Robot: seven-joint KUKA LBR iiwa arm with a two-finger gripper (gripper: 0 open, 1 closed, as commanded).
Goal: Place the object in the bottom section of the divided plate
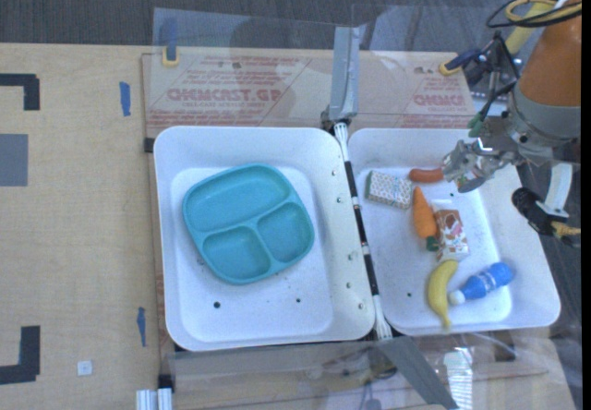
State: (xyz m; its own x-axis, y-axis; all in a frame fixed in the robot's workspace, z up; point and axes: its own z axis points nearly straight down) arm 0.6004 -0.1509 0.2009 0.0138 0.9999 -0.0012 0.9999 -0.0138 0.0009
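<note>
A teal divided plate (247, 223) lies in the left bin (185, 151), with one large section and two smaller ones. The right bin (536, 307) holds a sausage (426, 174), a small patterned box (390, 188), a carrot (424, 214), a red-and-white packet (452, 233), a banana (440, 290) and a blue bottle (484, 283). My gripper (469, 170) hangs over the upper right part of the right bin, just right of the sausage. Nothing shows between its fingers.
A metal divider (344, 76) rises behind the seam between the two bins. Cables (517, 16) loop around the arm at the upper right. A clear panel stands behind the bins. Wooden bench surface lies to the left.
</note>
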